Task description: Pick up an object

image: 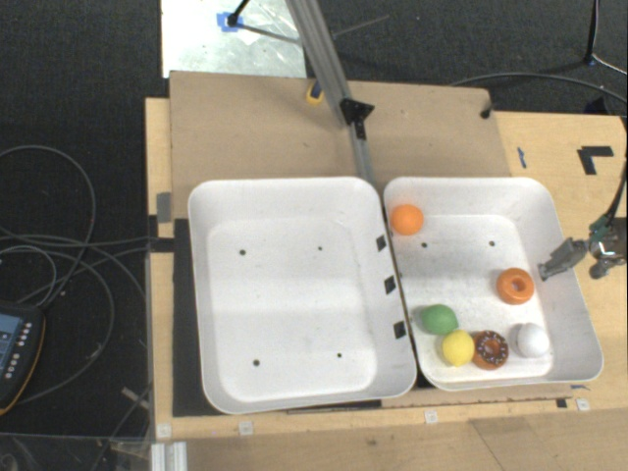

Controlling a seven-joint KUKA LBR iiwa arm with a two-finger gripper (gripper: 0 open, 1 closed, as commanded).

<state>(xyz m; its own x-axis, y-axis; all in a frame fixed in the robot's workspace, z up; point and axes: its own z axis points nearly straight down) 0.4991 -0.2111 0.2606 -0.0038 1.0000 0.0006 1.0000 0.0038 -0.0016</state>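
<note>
Jaws at the right bin's right rim; spread or pressed together cannot be told. Nearest lies an orange ring; further in: white ball, donut, yellow ball.

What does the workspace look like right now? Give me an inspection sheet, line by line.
Surface: wooden bench bearing two shallow white bins side by side, left bin and right bin.
Job's things: all in the right bin: orange ball at its far left corner; orange ring by its right wall; green ball, yellow ball, brown sprinkled doughnut and white ball clustered along the near wall.
Clutter: nothing seen.
Tool: tool over the right bin's right rim, nothing seen between its fingers.
Cables: black cables looped on the floor at left.
Surroundings: dark carpet; handheld pendant at left; grey pole across the bench's far side.
</note>
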